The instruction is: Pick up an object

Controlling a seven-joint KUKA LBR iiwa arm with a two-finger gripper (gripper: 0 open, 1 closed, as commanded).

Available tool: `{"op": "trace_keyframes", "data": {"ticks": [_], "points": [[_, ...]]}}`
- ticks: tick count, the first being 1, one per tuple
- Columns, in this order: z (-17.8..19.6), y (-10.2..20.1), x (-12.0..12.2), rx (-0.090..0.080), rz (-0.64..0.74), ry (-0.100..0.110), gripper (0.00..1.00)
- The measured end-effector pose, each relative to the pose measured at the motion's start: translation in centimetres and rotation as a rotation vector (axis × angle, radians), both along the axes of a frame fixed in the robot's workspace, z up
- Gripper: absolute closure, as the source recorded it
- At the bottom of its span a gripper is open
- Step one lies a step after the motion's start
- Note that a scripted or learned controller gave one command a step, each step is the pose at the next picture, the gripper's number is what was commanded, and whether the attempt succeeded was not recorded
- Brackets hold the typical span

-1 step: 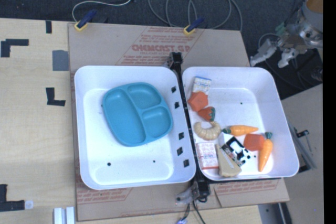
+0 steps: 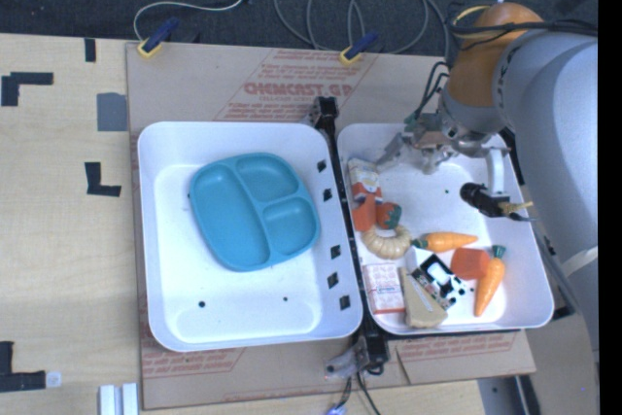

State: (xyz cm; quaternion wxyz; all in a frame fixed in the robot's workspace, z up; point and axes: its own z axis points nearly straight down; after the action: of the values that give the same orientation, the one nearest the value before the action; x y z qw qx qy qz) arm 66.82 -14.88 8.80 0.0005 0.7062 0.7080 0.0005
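Observation:
My gripper (image 2: 416, 143) hangs over the far part of the right bin (image 2: 530, 253), above bare white floor and just right of a small white and red packet (image 2: 363, 180). Nothing shows between it and the bin floor. Toward the near side of this bin lie an orange and red toy (image 2: 375, 214), a pale ring-shaped pastry (image 2: 387, 244), two carrots (image 2: 448, 240) (image 2: 489, 283), a red block (image 2: 468, 260), a black and white checked piece (image 2: 436, 277), a beige wedge (image 2: 422, 308) and a flat printed card (image 2: 384, 289).
The left bin (image 2: 165, 296) holds a blue divided plate (image 2: 255, 209). A black divider (image 2: 336, 209) runs between the two bins. Grey cables (image 2: 350, 5) loop on the dark floor beyond the bench. The arm's bulk (image 2: 554, 112) covers the right bin's far right corner.

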Motion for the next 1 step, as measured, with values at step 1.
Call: {"op": "trace_keyframes", "data": {"ticks": [1], "points": [[6.41, -7.73, -5.94, -0.004, -0.004, 0.001, 0.0]]}}
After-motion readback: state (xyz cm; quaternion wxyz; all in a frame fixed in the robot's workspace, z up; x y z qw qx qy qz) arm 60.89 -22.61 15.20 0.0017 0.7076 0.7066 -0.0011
